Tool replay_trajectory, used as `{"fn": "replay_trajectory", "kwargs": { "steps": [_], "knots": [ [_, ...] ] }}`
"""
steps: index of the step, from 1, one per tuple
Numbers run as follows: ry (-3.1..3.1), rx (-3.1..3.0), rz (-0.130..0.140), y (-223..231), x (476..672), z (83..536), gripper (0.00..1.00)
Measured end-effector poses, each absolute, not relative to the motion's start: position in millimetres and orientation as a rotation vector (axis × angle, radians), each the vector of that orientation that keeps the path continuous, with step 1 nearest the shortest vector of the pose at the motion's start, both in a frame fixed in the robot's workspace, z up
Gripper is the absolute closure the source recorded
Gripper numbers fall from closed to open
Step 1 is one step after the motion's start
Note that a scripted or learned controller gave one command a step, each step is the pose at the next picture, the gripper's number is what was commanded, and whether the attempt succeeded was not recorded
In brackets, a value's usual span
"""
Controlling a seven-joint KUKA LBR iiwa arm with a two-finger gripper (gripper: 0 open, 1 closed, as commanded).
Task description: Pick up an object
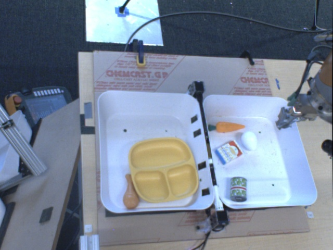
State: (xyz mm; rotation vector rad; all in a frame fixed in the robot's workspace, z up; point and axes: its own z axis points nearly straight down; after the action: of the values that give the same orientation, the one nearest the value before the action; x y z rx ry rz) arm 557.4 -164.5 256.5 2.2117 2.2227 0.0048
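The right bin [291, 155] holds an orange carrot [229, 127], a white egg [249, 140], a small red and white carton [229, 151] and a green tin can [239, 188]. My gripper [285, 119] hangs over the right bin's far right corner, well right of the carrot and egg. Nothing shows between its fingers. The left bin [112, 134] holds a yellow divided plate [163, 169] and a tan wooden piece [129, 194] beside the plate's left front edge.
A black divider strip [204, 139] runs between the two bins. Both bins rest on a cardboard sheet [171, 72]. A yellow clamp [140, 60] grips the sheet's far edge. A cable [218, 15] arcs over the dark floor behind.
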Motion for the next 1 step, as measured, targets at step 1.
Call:
{"fn": "replay_trajectory", "kwargs": {
  "steps": [1],
  "knots": [
    [2.229,2.211,0.003,-118.6,565.4,251.3,1.0]
  ]
}}
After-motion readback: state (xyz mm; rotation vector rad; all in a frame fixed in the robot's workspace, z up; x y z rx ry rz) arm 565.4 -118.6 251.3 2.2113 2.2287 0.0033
